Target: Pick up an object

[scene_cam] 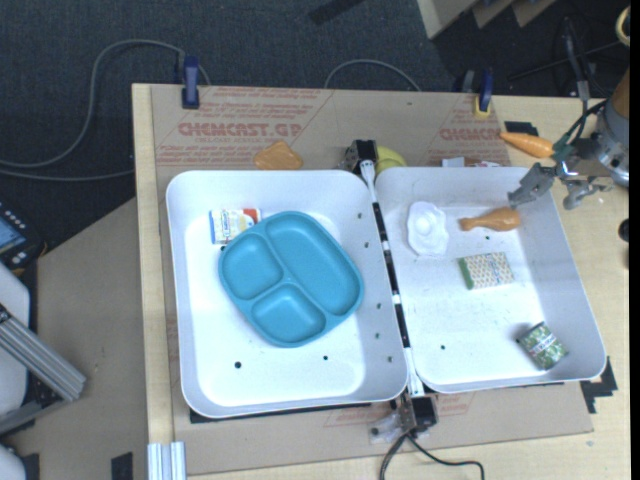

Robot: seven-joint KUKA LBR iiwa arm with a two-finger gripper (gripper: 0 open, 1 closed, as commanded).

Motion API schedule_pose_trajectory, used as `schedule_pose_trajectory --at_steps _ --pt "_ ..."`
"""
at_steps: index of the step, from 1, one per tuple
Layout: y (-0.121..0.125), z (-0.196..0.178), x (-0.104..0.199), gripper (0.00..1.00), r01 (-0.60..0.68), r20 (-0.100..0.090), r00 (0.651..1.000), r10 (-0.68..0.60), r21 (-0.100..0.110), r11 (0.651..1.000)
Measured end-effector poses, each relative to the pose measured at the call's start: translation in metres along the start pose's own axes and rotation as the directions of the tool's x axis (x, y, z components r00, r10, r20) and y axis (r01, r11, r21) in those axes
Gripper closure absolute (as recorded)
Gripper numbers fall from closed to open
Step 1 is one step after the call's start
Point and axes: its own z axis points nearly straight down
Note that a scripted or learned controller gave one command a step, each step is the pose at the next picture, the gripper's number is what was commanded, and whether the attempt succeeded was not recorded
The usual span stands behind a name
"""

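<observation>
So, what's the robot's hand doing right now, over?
Hand above right bin's far edge, holding nothing visible. Orange piece closest, just below. White lump beside it. Path open.

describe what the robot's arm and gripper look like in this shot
At the right edge of the view, a short stretch of the arm shows as pale grey rounded metal. The gripper below it is grey metal with slim dark fingers, and thin dark cables run up beside the wrist. The image is too coarse to make out any markings.
</observation>
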Motion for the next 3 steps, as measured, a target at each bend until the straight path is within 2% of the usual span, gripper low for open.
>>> schedule_pose_trajectory --at_steps 1,2,3 --pt "0.046 0.110 -0.002 0.00 0.004 -0.010 1.000 -0.004 0.006 1.000" --pt "0.047 0.092 -0.006 1.00 0.004 0.001 1.000 -0.004 -0.004 1.000" --pt "0.053 0.030 -0.008 1.00 0.001 0.004 1.000 -0.001 -0.010 1.000"
